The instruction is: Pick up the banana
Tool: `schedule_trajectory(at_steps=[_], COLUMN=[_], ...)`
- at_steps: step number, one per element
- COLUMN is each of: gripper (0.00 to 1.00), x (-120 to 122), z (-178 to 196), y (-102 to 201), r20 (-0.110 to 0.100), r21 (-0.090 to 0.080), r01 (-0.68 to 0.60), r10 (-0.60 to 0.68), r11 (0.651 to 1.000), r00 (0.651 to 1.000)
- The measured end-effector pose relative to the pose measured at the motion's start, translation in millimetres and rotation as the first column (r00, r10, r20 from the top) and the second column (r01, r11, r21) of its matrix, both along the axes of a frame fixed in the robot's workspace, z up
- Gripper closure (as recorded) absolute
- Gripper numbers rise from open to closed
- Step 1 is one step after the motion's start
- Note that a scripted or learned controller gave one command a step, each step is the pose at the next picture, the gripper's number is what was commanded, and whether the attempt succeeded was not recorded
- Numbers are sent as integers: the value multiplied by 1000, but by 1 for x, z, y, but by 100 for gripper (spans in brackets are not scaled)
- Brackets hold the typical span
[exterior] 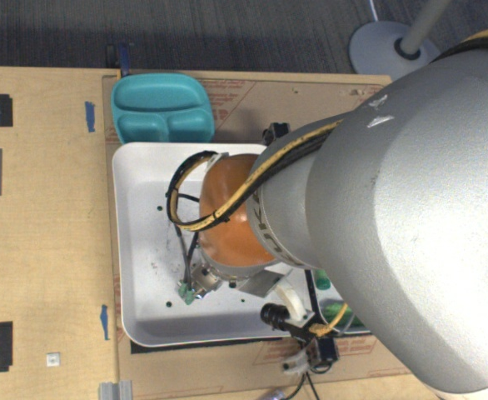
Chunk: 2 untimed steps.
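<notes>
My grey arm reaches in from the right and covers much of the white bin (pixel 140 248). The orange wrist band (pixel 227 215) hangs over the bin's middle. Below it, the gripper (pixel 196 283) points down toward the bin floor near the front edge, mostly hidden by the wrist. A small green and white bit (pixel 186 293) lies at its tip; I cannot tell what it is. The arm hides whatever lies under it and to its right.
A teal divided tray (pixel 162 111) rests beyond the bin's far edge. Something green (pixel 334 311) peeks out under the arm at the right. The bare white floor of the bin (pixel 144 215) shows on the left. Cardboard bench (pixel 44 223) surrounds the bin.
</notes>
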<state>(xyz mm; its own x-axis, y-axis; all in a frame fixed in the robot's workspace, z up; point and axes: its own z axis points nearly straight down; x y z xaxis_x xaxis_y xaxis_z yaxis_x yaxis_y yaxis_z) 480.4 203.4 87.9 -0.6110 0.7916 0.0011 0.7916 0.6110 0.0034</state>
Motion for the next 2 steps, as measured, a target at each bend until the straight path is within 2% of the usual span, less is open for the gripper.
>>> schedule_trajectory(at_steps=[1,2], gripper=[100,100], x=[0,-1], z=[0,49], y=[12,0], r20=[0,-2], r21=[-2,-4], r01=[300,914], r10=[-300,-914], r11=[954,407], r00=[954,407])
